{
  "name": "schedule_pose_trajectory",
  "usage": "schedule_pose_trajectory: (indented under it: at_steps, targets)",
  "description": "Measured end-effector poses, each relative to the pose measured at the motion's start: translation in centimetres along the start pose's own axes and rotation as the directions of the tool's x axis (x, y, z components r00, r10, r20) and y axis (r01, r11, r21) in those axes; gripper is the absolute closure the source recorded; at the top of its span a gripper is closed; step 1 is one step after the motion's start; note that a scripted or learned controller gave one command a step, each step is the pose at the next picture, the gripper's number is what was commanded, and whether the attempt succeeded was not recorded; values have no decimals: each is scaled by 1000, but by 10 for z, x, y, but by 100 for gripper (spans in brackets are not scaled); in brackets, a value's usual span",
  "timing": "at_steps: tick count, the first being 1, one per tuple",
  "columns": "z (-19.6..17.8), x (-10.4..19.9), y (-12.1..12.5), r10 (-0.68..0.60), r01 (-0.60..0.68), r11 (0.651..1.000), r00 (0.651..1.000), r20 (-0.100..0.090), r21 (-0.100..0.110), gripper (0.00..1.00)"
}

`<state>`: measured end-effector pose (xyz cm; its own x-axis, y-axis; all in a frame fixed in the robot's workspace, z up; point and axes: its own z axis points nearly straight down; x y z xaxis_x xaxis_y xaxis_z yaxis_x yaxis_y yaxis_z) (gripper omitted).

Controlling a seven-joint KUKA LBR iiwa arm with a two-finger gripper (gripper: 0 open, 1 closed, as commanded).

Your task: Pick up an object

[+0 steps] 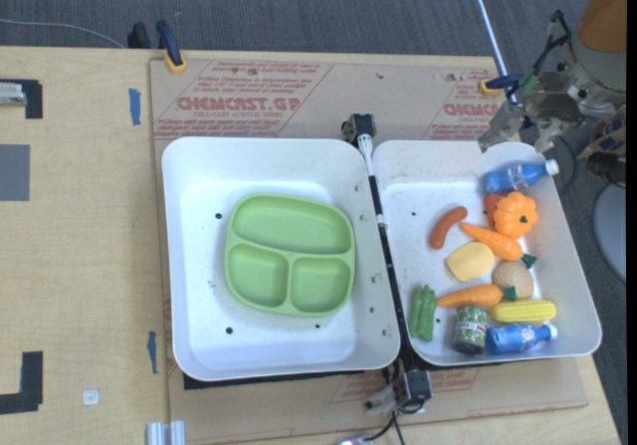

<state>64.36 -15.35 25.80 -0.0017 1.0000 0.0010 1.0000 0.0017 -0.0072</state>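
The approach is in hand: the gripper (518, 124) hangs over the right bin's (408, 196) far edge, above the water bottle (516, 177). Whether its jaws are spread, I cannot tell. Next comes a descent onto the bottle.

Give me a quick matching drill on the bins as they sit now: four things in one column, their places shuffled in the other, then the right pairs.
Things:
1. green divided plate
2. toy pumpkin
3. green pea pod
4. gripper

Places:
A. near corner of the right bin, by the divider
B. above the right bin's far edge
C. middle of the left bin
D. far part of the right bin, just below the blue bottle

Pairs: 1-C, 2-D, 3-A, 4-B
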Motion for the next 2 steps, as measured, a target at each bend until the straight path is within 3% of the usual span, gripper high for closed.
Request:
schedule_pose_trajectory:
  at_steps: [1, 2]
  targets:
    - [137, 24, -32, 1, -1, 1000, 1000, 0, 0, 0]
    - [172, 30, -41, 1, -1, 1000, 1000, 1, -7, 0]
